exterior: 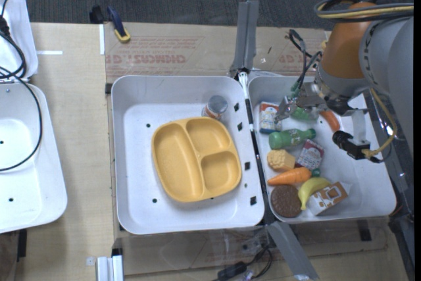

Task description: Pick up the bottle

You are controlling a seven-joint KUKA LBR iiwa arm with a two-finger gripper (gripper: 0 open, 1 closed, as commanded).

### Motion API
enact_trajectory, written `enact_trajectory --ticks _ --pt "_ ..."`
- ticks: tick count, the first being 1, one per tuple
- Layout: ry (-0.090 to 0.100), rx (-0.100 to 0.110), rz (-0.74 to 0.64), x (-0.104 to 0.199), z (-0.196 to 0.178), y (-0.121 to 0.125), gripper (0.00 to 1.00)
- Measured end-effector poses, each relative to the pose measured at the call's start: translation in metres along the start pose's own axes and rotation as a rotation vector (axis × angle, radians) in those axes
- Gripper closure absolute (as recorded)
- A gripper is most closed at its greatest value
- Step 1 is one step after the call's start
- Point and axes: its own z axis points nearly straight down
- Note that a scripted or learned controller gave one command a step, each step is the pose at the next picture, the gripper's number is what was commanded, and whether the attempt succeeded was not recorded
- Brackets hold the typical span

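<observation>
Bottle point(291, 137) is the green one lying on its side near the middle of the right bin point(375, 204), with the corn point(281, 159) just at its 7 o'clock and a carrot point(289, 176) lower down. Gripper point(294, 106) hangs just at the bottle's 12 o'clock, so I'd call this the approach step, nothing grabbed yet. Can't tell how the tool is set, so the next move is probably to line up over the bottle's body and drop straight down without bumping the snack packet point(309, 156).

arm: grey, orange-banded, reaching in from the right | wrist: angled downward | pincer point(289, 108): low, pointing left
</observation>
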Motion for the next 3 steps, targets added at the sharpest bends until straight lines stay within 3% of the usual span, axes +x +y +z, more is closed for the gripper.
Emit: enact_trajectory --ticks 1,2,3 --pt "0.000 0.007 0.034 -0.024 0.023 -0.027 0.00" --pt "0.000 0.007 0.036 -0.025 0.014 -0.027 1.00" --pt "0.000 0.008 0.141 0.028 -0.100 -0.050 1.00"
